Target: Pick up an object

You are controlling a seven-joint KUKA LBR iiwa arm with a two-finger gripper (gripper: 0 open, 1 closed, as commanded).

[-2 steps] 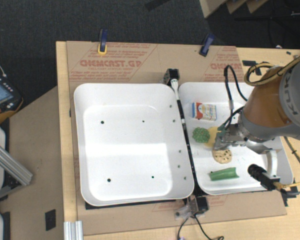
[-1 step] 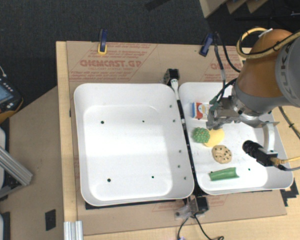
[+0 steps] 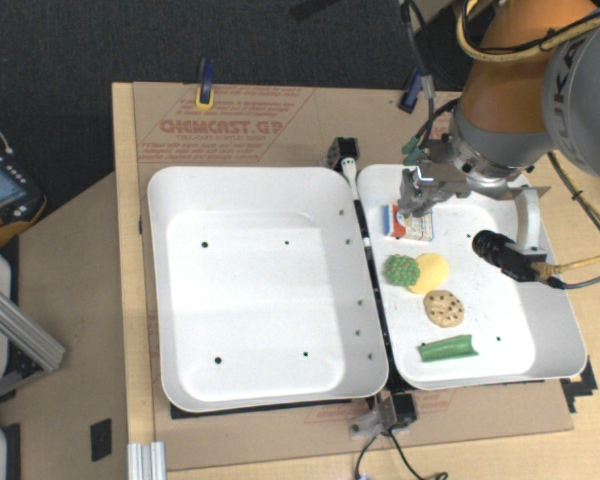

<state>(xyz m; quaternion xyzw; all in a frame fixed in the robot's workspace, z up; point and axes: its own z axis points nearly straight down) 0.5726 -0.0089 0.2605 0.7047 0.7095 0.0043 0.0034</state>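
A small flat packet (image 3: 412,228), white with red and blue on it, lay in the far left part of the right bin (image 3: 543,366), close to that bin's left wall. The pincer (image 3: 417,200) hung directly over the packet's far end, pointing down at it. From this slant it could not be told whether the pincer was wide or narrow, nor whether it touched the packet.

Just near of the packet sat a knobbly green piece like a broccoli floret (image 3: 401,270), touching a rounded yellow piece (image 3: 435,265) on its right. Nearer again, and slightly to the right, lay a round brown cookie with dark specks (image 3: 443,309), apart from both. Nearest of all was a green oblong block (image 3: 447,348), lying roughly left to right, close to the bin's near rim.

The grey arm (image 3: 580,88) with its orange band (image 3: 525,18) reached in from the far right and bent down over the far half of the right bin.

The left bin (image 3: 250,298) stood just beside the right one, their inner rims almost touching along a dark strip. A few small dark dots marked its white floor.

Both bins rested on a brown cardboard sheet (image 3: 230,118) with red lettering along its far part, which covered the surface. A blue and yellow clamp (image 3: 206,85) gripped the sheet's far edge on the left, and a blue clamp (image 3: 412,94) gripped it further right.
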